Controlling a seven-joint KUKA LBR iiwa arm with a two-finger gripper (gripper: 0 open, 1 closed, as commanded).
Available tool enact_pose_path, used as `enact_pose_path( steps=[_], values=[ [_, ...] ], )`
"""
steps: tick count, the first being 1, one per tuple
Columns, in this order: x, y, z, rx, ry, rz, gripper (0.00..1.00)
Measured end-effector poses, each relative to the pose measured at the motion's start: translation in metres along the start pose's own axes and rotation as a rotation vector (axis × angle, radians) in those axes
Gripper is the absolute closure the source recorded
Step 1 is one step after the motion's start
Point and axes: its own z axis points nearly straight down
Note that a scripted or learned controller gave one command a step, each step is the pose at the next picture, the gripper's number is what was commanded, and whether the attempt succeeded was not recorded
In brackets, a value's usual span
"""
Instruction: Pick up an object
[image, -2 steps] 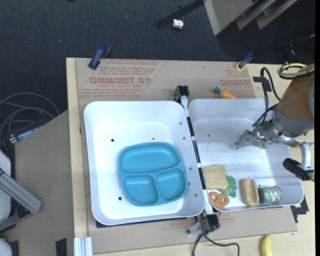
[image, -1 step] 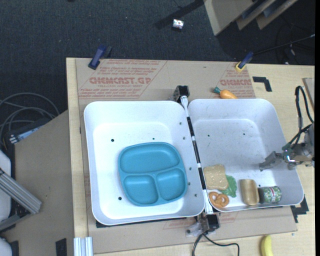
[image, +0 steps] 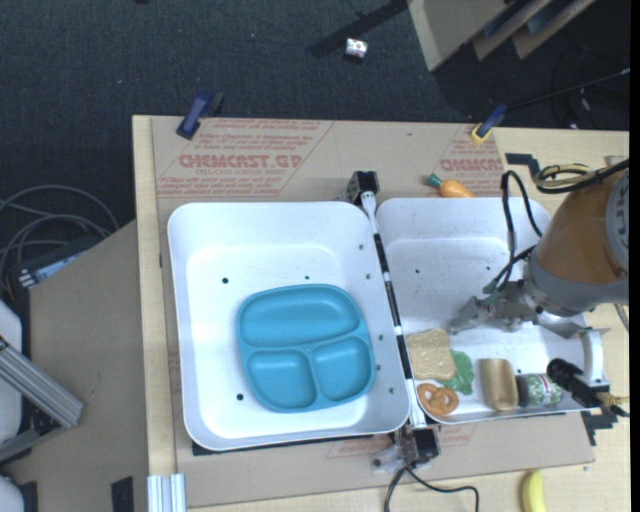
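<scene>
Nearest the camera, a yellow object (image: 533, 491) lies on the bench (image: 150, 300) at the lower edge, below the right bin (image: 440, 235) and toward its right corner. Just inside that bin's near rim sit the small things the task could take: a pretzel (image: 438, 398) at the near left corner, a slice of bread (image: 431, 352) just behind it, a green leafy piece (image: 462, 369) touching the bread's right side, a tan roll-shaped piece (image: 497, 383) to the right of the green one, and a small can (image: 539, 389) lying on its side beside the roll; its label is too small to read. A black clip (image: 420, 443) grips the near rims where the two bins meet.

The left bin (image: 200, 300), touching the right bin along its left wall, holds a blue three-compartment plate (image: 305, 345) lying flat toward its near half.

The grey arm (image: 585, 250) hangs over the right bin's right half, and the gripper (image: 480, 312) reaches low toward the bin floor just behind the bread; whether its fingers are parted or closed cannot be told, and nothing is seen between them.

Beyond the right bin's far rim lies a small orange carrot-like piece (image: 455, 187) on the bench. The brown board there carries red print reading "CHEMCAST GP" (image: 240, 160), repeated in part behind the right bin. A blue clamp (image: 198, 113) sits at the bench's far left corner.
</scene>
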Motion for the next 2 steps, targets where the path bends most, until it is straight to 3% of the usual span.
enact_pose_path(
  steps=[1,2],
  values=[
    [-0.069,0.022,-0.056,-0.005,-0.005,0.003,0.0],
    [-0.03,0.143,0.0,-0.002,-0.002,0.0,0.0]
  ],
)
